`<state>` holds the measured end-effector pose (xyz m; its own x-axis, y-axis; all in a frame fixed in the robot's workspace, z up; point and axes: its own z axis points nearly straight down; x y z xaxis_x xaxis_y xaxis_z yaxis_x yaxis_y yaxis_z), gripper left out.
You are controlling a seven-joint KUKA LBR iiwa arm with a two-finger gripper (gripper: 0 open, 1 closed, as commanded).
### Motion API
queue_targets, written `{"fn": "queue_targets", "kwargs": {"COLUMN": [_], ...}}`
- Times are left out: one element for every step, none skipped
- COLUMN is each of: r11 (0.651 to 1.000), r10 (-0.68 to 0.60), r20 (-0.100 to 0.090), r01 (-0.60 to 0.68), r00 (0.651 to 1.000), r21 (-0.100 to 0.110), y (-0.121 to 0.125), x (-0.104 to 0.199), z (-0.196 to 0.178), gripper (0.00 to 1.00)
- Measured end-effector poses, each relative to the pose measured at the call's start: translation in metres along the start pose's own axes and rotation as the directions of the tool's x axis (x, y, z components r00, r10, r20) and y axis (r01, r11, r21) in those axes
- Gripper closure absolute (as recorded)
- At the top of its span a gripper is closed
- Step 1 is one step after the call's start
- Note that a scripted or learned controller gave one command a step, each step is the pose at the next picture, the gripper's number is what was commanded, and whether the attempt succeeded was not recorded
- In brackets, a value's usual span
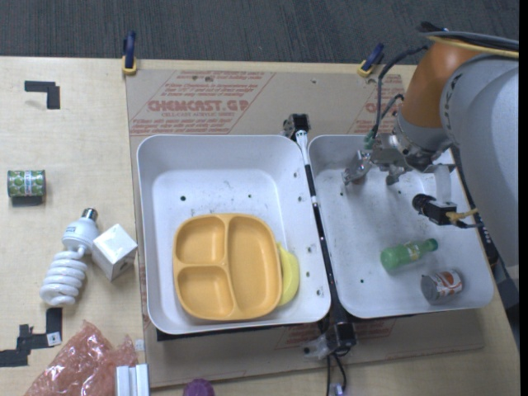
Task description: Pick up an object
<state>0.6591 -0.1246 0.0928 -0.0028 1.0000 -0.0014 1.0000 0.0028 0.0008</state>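
green bottle (408, 253) flat in right bin (363, 287)

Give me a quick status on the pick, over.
Gripper low over right bin's far-left corner, nothing seen between fingers. Green bottle and crushed can lie apart near the front, untouched. Yellow tray in left bin, not in the way.

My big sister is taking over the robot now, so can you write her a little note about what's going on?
Gripper: over the top-left part of the right bin, nothing seen between its fingers; open or shut, cannot tell.
Right bin: green bottle lying down, crushed can near the bottom-right corner.
Left bin: yellow divided plate, with a yellow thing tucked at its right edge.
Done: nothing picked up yet.
Left: grab and lift one object.
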Motion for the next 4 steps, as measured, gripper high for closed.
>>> {"fn": "queue_targets", "kwargs": {"r11": [1.0,1.0,1.0,1.0], "r10": [-0.003,-0.003,0.005,0.005], "r20": [0.002,0.001,-0.001,-0.001], "r01": [0.003,0.003,-0.005,-0.005], "r00": [1.0,1.0,1.0,1.0], "r21": [0.0,0.0,0.001,0.001], "y": [0.0,0.0,-0.077,-0.116], "x": [0.0,0.0,0.017,0.029], "z": [-0.01,-0.01,0.001,0.0], "gripper": [1.0,0.0,0.0,0.0]}}
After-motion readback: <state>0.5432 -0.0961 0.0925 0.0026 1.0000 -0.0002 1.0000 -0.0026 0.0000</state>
